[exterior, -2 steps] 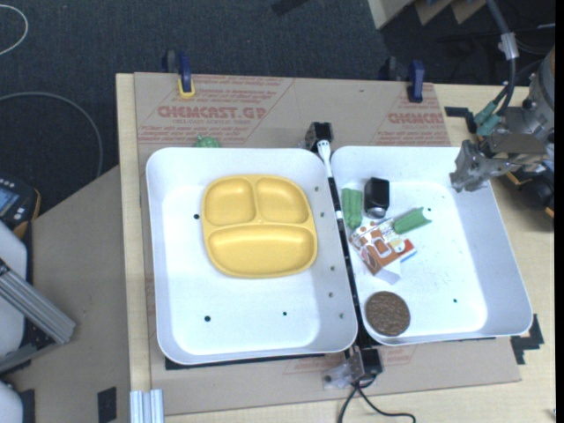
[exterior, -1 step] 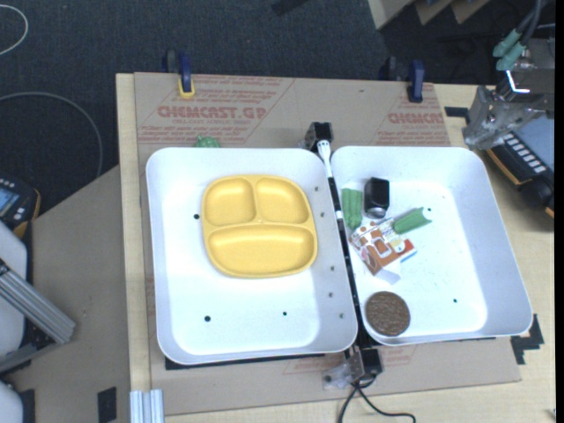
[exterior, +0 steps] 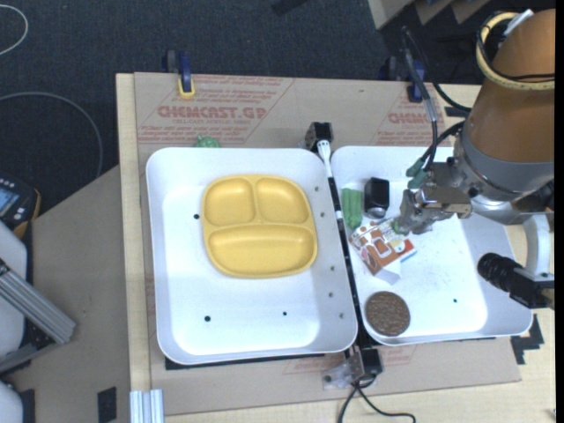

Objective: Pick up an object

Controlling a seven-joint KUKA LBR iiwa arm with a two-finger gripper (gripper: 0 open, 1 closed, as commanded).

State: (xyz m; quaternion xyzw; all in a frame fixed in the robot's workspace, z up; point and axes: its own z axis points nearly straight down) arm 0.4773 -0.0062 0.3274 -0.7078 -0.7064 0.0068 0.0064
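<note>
Bench seen from above at a slant, two white bins side by side. In the left bin (exterior: 176,307) a yellow divided plate (exterior: 259,225) is seen near the middle, with bare floor left along the front and left edges. The right bin (exterior: 458,311) is crowded along its left wall: a green item (exterior: 352,207) lies against the shared divider, a small black block (exterior: 377,195) just beside it, an orange-and-white packet (exterior: 382,249) below them, and a round brown disc (exterior: 388,313) near the front left corner, close to the rim. Open floor is left across the right half and front of this bin.

The gripper (exterior: 412,222) is placed low over the right bin, at the upper right end of the packet, apparently touching or nearly touching it. How wide the claw is set cannot be told, and nothing is seen gripped. The packet's long axis is run diagonally, from upper left by the divider to lower right; it lies flat, tilted against the bin walls. The green item's long axis is run front to back along the divider.
</note>
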